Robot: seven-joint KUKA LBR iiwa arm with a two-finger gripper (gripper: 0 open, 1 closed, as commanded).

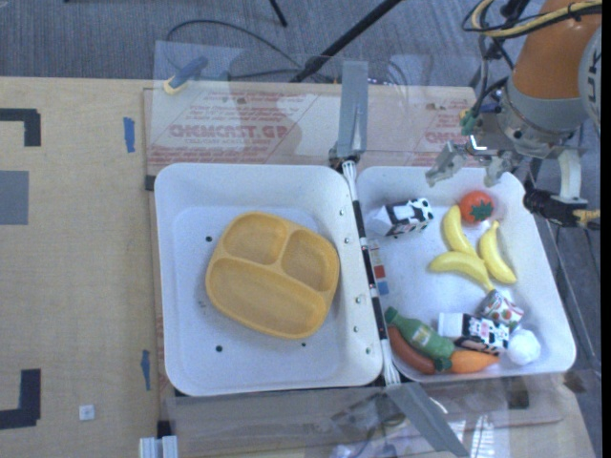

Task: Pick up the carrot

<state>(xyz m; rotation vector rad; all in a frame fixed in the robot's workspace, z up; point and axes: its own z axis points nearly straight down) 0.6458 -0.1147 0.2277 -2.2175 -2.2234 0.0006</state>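
We saw two shallow white plastic bins side by side on the bench. The left bin (pixel 181 198) held one yellow moulded plate (pixel 272 275) with three compartments, smooth and round-cornered, with bare white floor around it on every side.

The right bin (pixel 549 246) was crowded. We counted two yellow toy bananas (pixel 474 254), curved and glossy, near the middle; one round red tomato with a green top (pixel 476 206) just above them; and one small black-and-white cow-patterned carton (pixel 409 217) near the left wall. Along the near edge lay the orange tapered carrot (pixel 474 361), pressed between a green plastic bottle (pixel 420 335) to its left and a white ball (pixel 522 347) to its right, with a second patterned carton (pixel 490 324) just behind it and a reddish sausage shape (pixel 410 353) beside the bottle. Little free room remained around the carrot.

The two-finger metal gripper (pixel 469 164) hung over the bin's far rim, well apart from the carrot. Its fingers were spread and released, grasping nothing.
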